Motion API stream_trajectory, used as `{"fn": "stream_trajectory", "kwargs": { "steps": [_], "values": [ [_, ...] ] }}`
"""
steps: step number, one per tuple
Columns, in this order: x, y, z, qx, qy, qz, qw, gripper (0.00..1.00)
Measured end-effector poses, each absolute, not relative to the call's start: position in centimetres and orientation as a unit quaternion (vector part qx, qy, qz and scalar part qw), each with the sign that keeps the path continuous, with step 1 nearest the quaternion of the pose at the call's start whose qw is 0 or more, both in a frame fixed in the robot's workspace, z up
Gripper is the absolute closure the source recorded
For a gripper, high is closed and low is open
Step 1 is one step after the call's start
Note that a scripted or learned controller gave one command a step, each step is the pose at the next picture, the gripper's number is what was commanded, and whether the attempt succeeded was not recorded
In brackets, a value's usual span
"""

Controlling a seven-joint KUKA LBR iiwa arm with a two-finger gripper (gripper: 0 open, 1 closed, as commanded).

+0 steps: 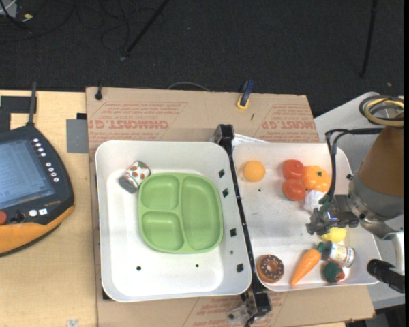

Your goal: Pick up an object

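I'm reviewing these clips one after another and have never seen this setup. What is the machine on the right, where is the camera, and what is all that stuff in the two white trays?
The camera is fixed above the bench and looks down at a slant. The grey and orange shape at the right is a robot arm; its gripper is low over the right bin, among the toys. I cannot tell how its jaws stand or whether they hold anything.

The right bin holds toy food: an orange ball, red tomatoes, an orange pepper, a carrot, a doughnut and a few small pieces by the gripper.

The left bin holds a green divided plate and a small can lying beside it.

The device at far left is a handheld control panel.
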State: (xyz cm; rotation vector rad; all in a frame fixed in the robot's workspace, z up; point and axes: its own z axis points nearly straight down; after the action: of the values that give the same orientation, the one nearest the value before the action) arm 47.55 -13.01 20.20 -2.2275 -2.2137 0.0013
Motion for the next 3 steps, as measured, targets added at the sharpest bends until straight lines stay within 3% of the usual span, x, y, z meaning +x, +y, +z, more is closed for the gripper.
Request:
{"fn": "stream_trajectory", "kwargs": {
  "steps": [1,2,3],
  "values": [
    [47.6,-13.1,22.7,-0.707,-0.707,0.0005,0.001,1.0],
    [50.6,-8.7,22.0,-0.706,-0.709,0.0008,0.002,1.0],
    [53.1,-7.3,22.3,-0.706,-0.708,0.001,0.002,1.0]
  ]
}}
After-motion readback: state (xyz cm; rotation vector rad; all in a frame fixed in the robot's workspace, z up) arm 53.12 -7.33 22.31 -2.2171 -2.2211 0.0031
